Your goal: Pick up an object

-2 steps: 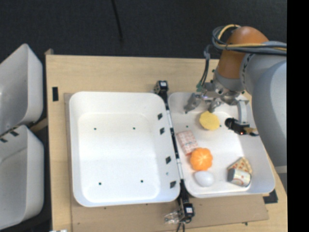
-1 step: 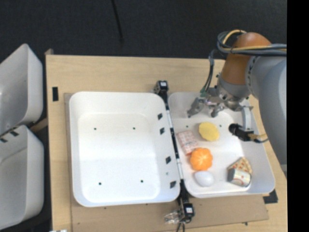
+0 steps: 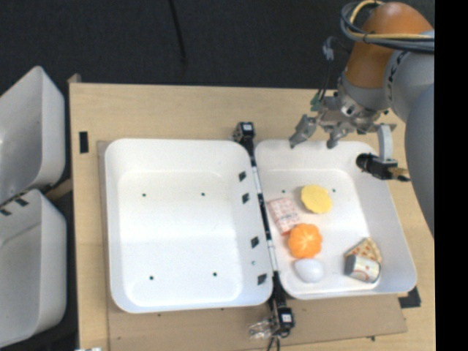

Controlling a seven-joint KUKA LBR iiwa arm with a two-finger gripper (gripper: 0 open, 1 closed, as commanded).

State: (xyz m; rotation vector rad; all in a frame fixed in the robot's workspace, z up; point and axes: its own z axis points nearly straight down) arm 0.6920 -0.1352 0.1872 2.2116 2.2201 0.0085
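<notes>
Bins sit side by side on the wooden bench: the left bin (image 3: 175, 225) holds nothing that I can make out, while the right bin (image 3: 380, 218) carries all the objects. In it, toward the middle right of the frame, lie a yellow disc (image 3: 316, 199), a pink wrapped packet (image 3: 283, 213) just left of and below the disc, an orange (image 3: 305, 240) touching the packet's lower edge, a white egg-like ball (image 3: 309, 270) just under the orange, and a patterned cup (image 3: 363, 260) tipped on its side near the bin's lower right corner.

The gripper (image 3: 317, 136) hangs at the upper right of the frame, over the far rim of the right bin, with its two fingers spread apart and nothing between them. It stands well clear of every object and appears raised above the bin rather than down in it.

By my reading the step in hand is the approach: no object has been chosen by contact yet, and the pick itself is not begun. The next move calls for carrying the open claw down the frame toward the cluster, centring it over one item, lowering and closing. The yellow disc is nearest and stands a little apart, so it looks the easiest target; the orange is crowded by the packet and the ball, which may get in a finger's way.
</notes>
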